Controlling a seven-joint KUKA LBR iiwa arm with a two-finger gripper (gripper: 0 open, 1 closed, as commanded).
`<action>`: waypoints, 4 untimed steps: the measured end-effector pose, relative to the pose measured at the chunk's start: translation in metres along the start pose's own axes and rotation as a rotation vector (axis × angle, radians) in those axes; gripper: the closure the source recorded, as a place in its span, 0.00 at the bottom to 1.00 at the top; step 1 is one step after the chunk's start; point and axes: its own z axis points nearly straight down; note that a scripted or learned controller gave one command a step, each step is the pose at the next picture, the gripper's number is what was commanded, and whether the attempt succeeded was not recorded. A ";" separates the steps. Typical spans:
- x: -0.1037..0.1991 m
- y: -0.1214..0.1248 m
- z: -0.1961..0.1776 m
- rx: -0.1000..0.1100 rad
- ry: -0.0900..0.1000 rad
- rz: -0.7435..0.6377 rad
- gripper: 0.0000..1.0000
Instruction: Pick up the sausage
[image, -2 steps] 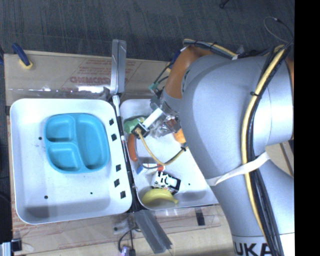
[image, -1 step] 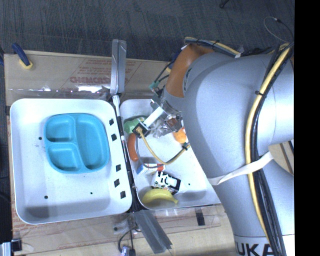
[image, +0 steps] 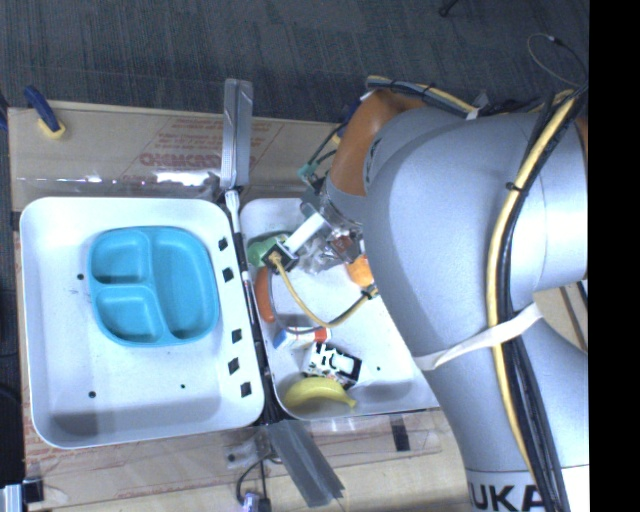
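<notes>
Approach step, judged: gripper (image: 318, 250) was low inside right bin (image: 400, 370), wrist above. Sausage (image: 264, 293) lay along bin's left wall, just beside gripper. Jaws' opening: could not tell. Next move needed: centre over sausage, then close.

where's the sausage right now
The sausage lies in the right bin, against its left wall beside the divider, just below the green item and above the banana.
</notes>
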 end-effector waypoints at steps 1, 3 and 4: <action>-0.017 0.029 0.000 -0.001 0.001 -0.215 1.00; -0.005 0.021 -0.001 -0.002 -0.007 -0.808 1.00; -0.007 0.027 -0.001 -0.005 0.001 -0.454 1.00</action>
